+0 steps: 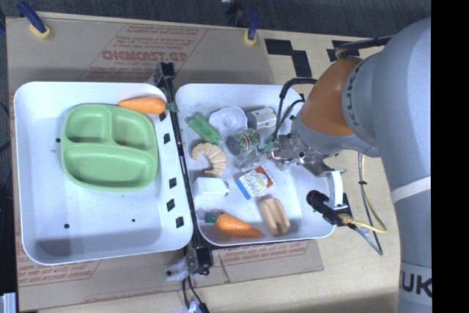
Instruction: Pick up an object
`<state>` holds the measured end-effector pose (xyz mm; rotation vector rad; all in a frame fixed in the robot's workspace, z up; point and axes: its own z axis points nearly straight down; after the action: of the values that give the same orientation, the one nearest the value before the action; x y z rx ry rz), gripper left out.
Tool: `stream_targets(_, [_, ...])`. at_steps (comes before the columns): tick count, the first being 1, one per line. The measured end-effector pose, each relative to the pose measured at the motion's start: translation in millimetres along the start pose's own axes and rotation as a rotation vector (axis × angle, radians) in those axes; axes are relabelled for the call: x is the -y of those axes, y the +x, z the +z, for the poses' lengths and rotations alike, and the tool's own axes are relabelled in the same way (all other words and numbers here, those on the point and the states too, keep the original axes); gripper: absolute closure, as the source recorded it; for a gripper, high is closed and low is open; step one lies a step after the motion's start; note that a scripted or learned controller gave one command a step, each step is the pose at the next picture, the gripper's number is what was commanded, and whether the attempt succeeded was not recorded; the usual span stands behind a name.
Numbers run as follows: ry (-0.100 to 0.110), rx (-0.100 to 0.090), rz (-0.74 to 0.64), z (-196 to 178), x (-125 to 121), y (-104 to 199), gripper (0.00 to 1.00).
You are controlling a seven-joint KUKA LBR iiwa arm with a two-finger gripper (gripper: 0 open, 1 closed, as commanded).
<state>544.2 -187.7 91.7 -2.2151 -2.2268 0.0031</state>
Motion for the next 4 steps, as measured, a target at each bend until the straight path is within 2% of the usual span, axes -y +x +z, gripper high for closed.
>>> stream_targets(1, [0.002,-0.001,-0.003,-10.0,-0.1,0.5,1.0])
stream_targets(2, [-0.004,-0.001,-0.001,-136.9,-33.3,41.1,1.0])
stream_targets(3, [-0.002,-0.001,-0.001,-136.1,-32.8,40.9,0.0])
stream_targets(4, [-0.004,-0.001,0.0,-205.7,-74.1,62.0,0.0])
